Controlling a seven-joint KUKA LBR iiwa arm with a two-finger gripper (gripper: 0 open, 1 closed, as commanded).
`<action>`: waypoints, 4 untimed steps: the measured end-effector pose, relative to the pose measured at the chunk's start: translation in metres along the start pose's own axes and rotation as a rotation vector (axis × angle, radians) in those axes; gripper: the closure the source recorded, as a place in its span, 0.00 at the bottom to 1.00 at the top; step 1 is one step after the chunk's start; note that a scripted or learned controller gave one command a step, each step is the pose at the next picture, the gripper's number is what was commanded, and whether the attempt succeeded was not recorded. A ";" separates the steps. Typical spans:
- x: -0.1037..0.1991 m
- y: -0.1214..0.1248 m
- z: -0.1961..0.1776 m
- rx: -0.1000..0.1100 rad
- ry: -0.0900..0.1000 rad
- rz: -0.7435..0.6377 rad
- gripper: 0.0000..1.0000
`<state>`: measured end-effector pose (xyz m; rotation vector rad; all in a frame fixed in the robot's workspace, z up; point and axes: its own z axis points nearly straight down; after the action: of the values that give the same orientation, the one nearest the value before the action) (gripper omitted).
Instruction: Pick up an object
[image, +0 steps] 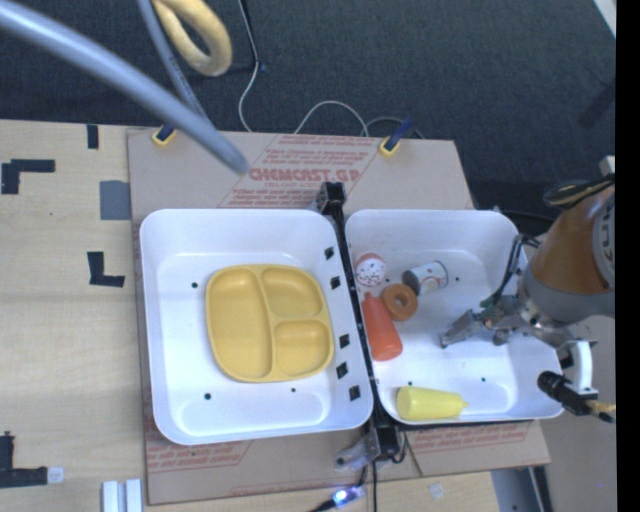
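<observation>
Orange plastic carrot-shaped toy (381, 328) is lying well left of the grey two-finger claw (452, 338), which is hanging open and empty. It is probably light, stiff and smooth; gripping its middle seems safest.

The brown cardboard sheet (300, 172) under the two shallow white bins bears red printing above the bins; it seems to read "CHEMCAST G.P.", though the letters are blurred. Fainter red print along its lower edge cannot be read.
</observation>
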<state>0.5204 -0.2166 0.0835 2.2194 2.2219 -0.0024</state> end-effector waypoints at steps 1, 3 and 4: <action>-0.001 0.001 -0.012 -0.003 -0.002 0.000 1.00; -0.003 0.017 -0.106 -0.004 0.000 -0.001 1.00; -0.003 0.019 -0.151 -0.004 0.000 -0.001 1.00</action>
<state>0.5390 -0.2195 0.2349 2.2165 2.2209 0.0018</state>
